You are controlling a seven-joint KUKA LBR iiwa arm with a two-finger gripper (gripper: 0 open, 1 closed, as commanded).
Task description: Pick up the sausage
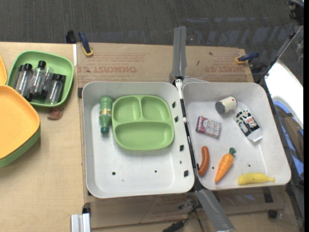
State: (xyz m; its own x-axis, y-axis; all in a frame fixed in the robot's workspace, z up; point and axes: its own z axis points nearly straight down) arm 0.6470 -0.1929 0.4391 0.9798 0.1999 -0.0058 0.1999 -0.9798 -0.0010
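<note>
Your sausage (203, 160) lies in the right bin (275, 129), near that bin's front left corner, close to the wall it shares with the left bin (140, 180). It points roughly front to back and is touching nothing. You cannot tell how the claw is set, spread or pressed together, nor how the sausage lies relative to it.

Count six things in the right bin, one of each:
- The sausage.
- A carrot (224, 165) just to its right, lying almost parallel with its green top toward the back.
- A banana (256, 179) further right, along the front wall.
- A small red and white box (208, 126) behind the sausage.
- A small can (225, 105) on its side near the back.
- A black and white carton (248, 124) right of the can, lying flat.

The left bin holds two things: one green divided plate (143, 122) with three compartments, and one green bottle (105, 114) lying just beside the plate's left edge.

On the worktop (43, 187) to the left you have one green tray (65, 66) holding a few small dark-capped bottles (41, 81), packed too close to count surely, and a stack of orange plates (17, 124) at the left edge. Two clamps, one (86, 43) at the back left and one (247, 58) at the back right, sit behind the bins.
</note>
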